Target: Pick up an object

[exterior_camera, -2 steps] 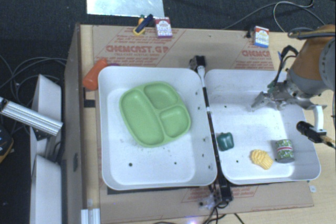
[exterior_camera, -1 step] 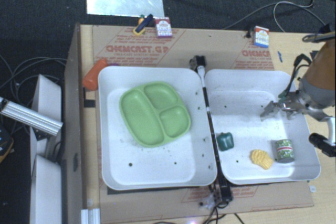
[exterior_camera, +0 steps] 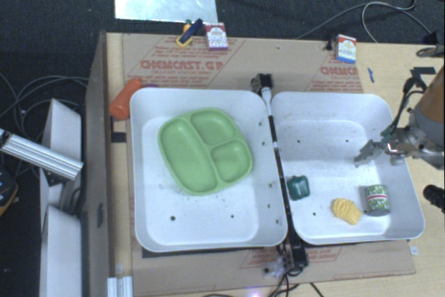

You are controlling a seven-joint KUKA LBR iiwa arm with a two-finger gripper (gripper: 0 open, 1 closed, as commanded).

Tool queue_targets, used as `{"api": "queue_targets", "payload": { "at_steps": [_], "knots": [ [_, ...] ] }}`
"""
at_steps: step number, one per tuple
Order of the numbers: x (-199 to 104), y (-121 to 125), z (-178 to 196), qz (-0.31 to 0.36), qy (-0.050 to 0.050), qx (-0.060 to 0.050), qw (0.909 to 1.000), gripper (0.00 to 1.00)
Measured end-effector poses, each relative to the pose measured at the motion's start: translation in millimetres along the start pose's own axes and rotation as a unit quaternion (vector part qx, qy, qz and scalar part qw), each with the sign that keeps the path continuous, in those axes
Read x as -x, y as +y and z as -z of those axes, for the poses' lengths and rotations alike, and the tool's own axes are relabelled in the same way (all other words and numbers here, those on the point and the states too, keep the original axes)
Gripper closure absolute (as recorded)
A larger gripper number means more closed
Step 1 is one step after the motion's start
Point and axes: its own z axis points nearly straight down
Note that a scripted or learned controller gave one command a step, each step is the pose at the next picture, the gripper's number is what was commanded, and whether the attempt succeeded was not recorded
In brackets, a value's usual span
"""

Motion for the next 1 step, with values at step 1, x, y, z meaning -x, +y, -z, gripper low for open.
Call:
{"api": "queue_targets", "payload": {
  "at_steps": [1],
  "knots": [
    [1.5,-32.5,11.8,0.000,0.000,0.000,1.0000,0.00]
  ]
}}
